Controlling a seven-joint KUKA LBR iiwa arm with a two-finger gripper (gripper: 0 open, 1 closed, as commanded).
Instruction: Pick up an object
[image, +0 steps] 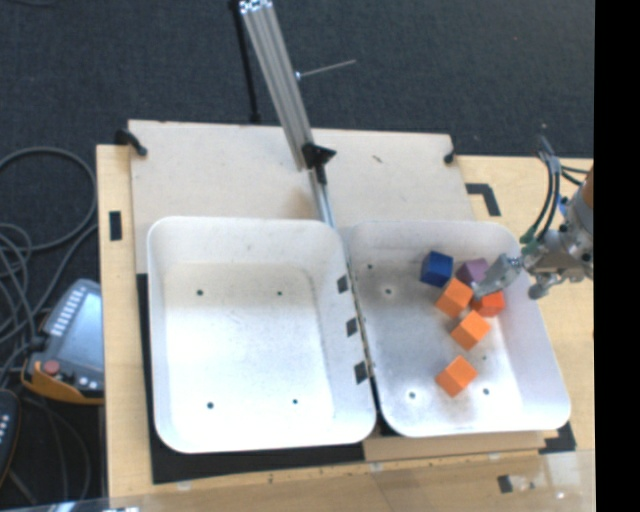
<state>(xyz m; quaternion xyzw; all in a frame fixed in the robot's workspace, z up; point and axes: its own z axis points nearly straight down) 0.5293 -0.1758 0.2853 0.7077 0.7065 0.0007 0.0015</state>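
Grey metal tool (522, 277) sits at the right rim of the right bin (530, 400), reaching in from the right edge of view. Two fingers visible: one pointing down-left toward the blocks, the other angled down on the right, a clear gap between them. Fingers spread apart, nothing between them. Left fingertip (500, 277) lies just beside a red-orange block (490, 303) and the purple block (474, 270); whether it touches either, cannot tell from this angle.

Blocks cluster in the upper right part of the right bin. Blue block (436, 268) lies left of the purple one, near it. Orange block (455, 297) sits below the blue and purple, touching or nearly touching the red-orange block to its right. Another orange block (471, 329) is just below that pair. A fourth orange block (457, 376) rests apart, lower in the bin.

Left bin (160, 300) stands beside the right bin, rims meeting at centre. Both bins rest on the pale wooden bench (118, 470). Aluminium rail (280, 85) slants from the top of view down to the seam between bins. Green and dark cables (548, 200) run above the tool. On the dark floor at left: coiled cables (30, 230) and a handheld pendant (72, 335) with orange trim.
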